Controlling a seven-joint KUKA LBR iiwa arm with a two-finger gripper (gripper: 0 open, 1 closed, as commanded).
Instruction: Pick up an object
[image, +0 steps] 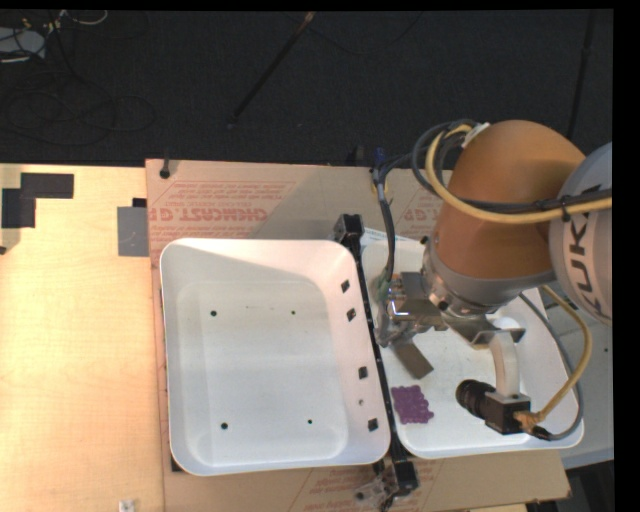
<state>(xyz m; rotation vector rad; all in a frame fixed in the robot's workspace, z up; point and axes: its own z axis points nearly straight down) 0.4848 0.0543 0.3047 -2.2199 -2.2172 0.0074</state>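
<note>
- Pale wooden bench (70, 350), with a brown cardboard sheet with red print (220, 205) laid on it under both bins.
- Shallow white plastic bin on the left (260, 360): four small dark dots on its floor.
- Small black clips (363, 372) run along the seam where the two bins meet.
- Right white plastic bin (450, 437), largely covered by the grey arm with an orange band (500, 190) reaching in from the right.
- Gripper (408, 350) low over the right bin, close to the left wall.
- Small purple knobbly lump (411, 404) lies on the right bin's floor, just in front of the gripper, apparently not touching it.
</note>
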